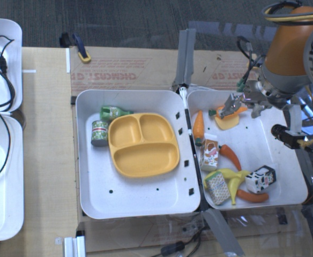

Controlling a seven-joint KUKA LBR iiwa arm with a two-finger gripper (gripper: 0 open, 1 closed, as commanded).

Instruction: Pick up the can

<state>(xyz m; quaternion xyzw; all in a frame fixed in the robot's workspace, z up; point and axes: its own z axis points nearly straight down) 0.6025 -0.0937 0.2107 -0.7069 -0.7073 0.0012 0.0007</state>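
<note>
- My hand (pixel 232 107) hangs over the far part of the right bin (pixel 285 197), just above a yellow-orange slice of food (pixel 227 122) that lies on the bin floor.
- I cannot tell whether my hand is open or closed; from above its tip is a dark tangle, and nothing shows clearly gripped in it.
- The can (pixel 99 133) is in the left bin (pixel 87 197), near that bin's left wall, touching the left edge of the yellow divided plate (pixel 144 144). A green bottle (pixel 112 112) lies just beyond it on the far side.
- The can sits well apart from my hand, with the wall between the two bins and the whole plate between us.
- So I judge the task barely begun: the can is untouched and nothing is lifted.
- Left to do: cross to the left bin, come down over the can, close on it and raise it.
- The plate and bottle crowd the can, so there is little room around it.
- Carrots (pixel 199 125), a banana (pixel 232 181) and small cartons (pixel 210 154) share the right bin below my hand.
</note>
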